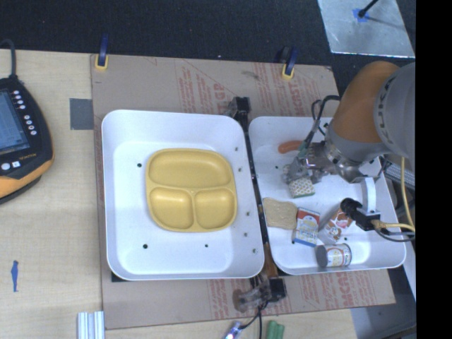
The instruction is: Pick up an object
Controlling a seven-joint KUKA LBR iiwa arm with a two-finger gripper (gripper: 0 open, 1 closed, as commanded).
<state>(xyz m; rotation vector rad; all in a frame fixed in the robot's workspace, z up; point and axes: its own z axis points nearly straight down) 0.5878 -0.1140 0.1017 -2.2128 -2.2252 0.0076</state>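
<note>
Pale checked material: the small object (302, 186) just under the gripper (305, 167) looks like a light scrap of sponge or patterned foam, squarish, whitish with a fine green-grey grid; what it is made of is a judgement, the frame being too coarse to be sure.
Handling: probably very light and somewhat soft, so it should give a little under a pinch and not slip much; nothing about it looks fragile.
Where to hold: across its two opposite flat edges, low on the body, since it lies flat in the right bin (272, 253).
Place: centre-right of the frame, in the upper middle of the right bin, just below the gripper and left of the arm's grey wrist.
Jaws: the gripper sits low over the checked piece, seemingly touching or nearly touching it, but the metal parts blur together, so how far the jaws stand apart, and whether they have anything, cannot be told.
Neighbours: an orange carrot-like piece (289, 146) lies just above the gripper; a tan flat pad (280, 212) lies below left by the bin wall; a small red and white carton (306, 227) and a can (333, 256) lie lower, well apart from the checked piece.
Left bin (120, 189): it holds a yellow divided plate (191, 189), centre-left of the frame.
Surface: brown cardboard (176, 83) under both bins.
</note>
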